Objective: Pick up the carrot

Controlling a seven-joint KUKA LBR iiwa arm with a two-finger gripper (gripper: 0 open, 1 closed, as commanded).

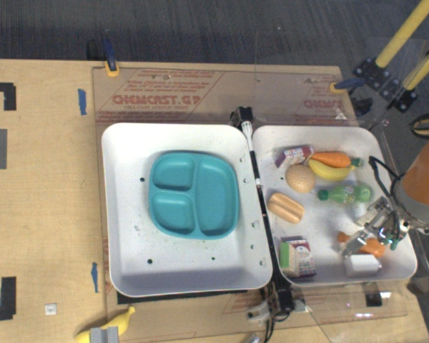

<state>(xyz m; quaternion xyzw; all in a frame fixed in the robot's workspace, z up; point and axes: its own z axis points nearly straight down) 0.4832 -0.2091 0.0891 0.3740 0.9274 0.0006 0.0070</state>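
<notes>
Bench and floor, seen from above

A tan wooden bench top (43, 213) spreads wide to the far side of the gripper, with black tape corners (3, 95) and small blue tape strips (82, 101) on it. Beyond it runs dark grey carpet (200, 13). Yellow stand legs (415, 20) with black clamps slant in above, and even, flat light covers everything.

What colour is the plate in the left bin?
Teal blue; the plate shows best in the camera view.

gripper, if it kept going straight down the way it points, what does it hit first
Probably the small orange piece right beneath the gripper, then the right bin floor; height above it is unclear.
</notes>
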